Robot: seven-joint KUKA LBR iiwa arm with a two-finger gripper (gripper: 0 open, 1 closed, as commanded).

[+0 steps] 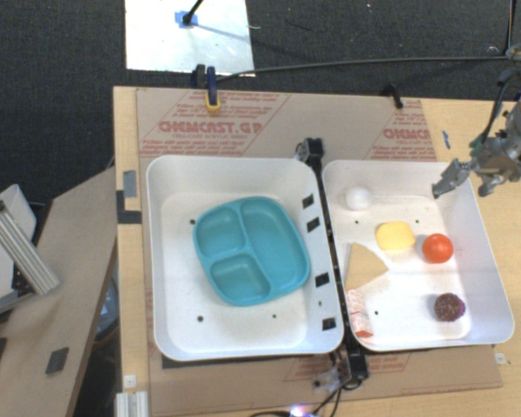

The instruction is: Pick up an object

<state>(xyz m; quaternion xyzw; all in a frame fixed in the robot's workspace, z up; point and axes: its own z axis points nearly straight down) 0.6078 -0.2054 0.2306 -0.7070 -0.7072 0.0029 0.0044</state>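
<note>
The right bin (486, 320) holds several small objects. They are a white ball (358, 198), a yellow block (395, 236), a red-orange ball (438, 248), a tan wedge (362, 264), a dark purple ball (450, 307) and a red-and-white packet (360, 319). My gripper (465, 183) hangs above the bin's far right corner. It is open, with nothing between its fingers. It is up and to the right of the red-orange ball and touches none of the objects.
In the left bin (169, 320) lies a teal divided tray (252, 250). A black clip strip (323, 250) runs along the seam between the bins. Both bins rest on cardboard (243, 124). A cable crosses above the bench at the back.
</note>
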